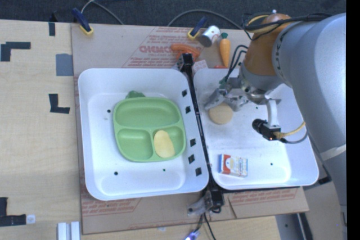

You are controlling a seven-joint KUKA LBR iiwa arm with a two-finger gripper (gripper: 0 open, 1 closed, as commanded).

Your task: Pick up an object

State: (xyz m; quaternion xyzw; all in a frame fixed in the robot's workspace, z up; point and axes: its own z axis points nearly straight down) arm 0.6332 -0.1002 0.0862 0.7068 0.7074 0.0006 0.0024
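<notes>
The gripper (224,99) sits low in the right bin (281,174), its metal fingers (214,102) angled down and leftward, touching or just above the far edge of a round tan object (220,115), something like a potato or bread roll. The fingers look spread rather than closed, and nothing lies between them, so the tan piece is not gripped; it rests on the bin floor just right of the divider between the bins.

Behind the fingers the wrist rises to the orange band (261,53) and the broad grey arm (320,76) that enters from the right. Nearer in the same bin lies a small flat packet (233,165), well apart from the gripper. The left bin (95,137) holds a green divided plate (147,123) with a yellow piece (163,144) in its near right compartment.

The risk, as I judge it, is the offset: the fingers stand at the rim of the rounded object rather than astride it. Closing from here could pinch one side and squirt it away, or push it against the bin wall, leaving the jaws shut on nothing.
</notes>
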